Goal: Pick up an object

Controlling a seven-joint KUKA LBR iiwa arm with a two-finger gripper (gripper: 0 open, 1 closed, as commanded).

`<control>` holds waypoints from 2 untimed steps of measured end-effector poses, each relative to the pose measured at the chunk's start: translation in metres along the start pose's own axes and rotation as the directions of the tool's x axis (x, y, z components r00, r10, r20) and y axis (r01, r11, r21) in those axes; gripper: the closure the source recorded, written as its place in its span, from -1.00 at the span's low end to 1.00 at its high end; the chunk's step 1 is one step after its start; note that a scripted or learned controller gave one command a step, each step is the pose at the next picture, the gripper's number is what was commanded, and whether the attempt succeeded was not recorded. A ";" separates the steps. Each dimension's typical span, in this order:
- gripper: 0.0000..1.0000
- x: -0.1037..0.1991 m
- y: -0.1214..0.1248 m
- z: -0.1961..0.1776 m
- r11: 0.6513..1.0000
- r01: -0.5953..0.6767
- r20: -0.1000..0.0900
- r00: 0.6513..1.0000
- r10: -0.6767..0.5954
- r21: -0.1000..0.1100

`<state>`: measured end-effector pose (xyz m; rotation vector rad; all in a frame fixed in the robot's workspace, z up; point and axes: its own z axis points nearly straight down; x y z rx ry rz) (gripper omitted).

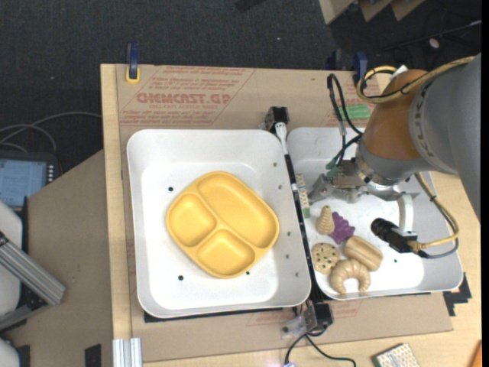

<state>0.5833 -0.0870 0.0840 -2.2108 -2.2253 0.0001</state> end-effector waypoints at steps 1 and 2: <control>1.00 -0.005 0.000 -0.011 1.000 -0.007 0.002 1.000 0.007 -0.003; -1.00 -0.005 0.000 -0.010 1.000 -0.007 0.002 1.000 0.007 -0.002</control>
